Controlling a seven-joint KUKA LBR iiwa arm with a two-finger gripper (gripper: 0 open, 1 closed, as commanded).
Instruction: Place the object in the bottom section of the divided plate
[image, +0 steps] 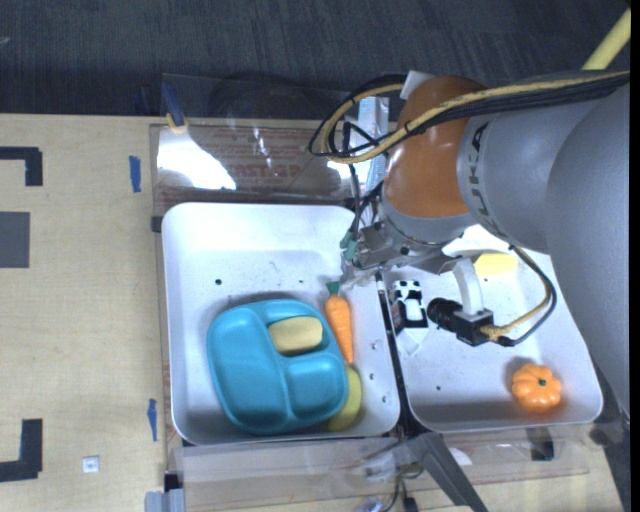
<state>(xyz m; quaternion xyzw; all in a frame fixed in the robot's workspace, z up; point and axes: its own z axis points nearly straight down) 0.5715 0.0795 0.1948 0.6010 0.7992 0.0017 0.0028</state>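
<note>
gripping carrot (341, 326) top, fingers (352, 262) closed

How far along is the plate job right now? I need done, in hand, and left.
Done: a yellow piece already lies in an upper section of the blue divided plate in the left bin. In hand: the gripper is low over the carrot, which lies beside the plate; a grasp can't be confirmed. Left: the plate's bottom section shows bare blue, so the placing remains.
</note>
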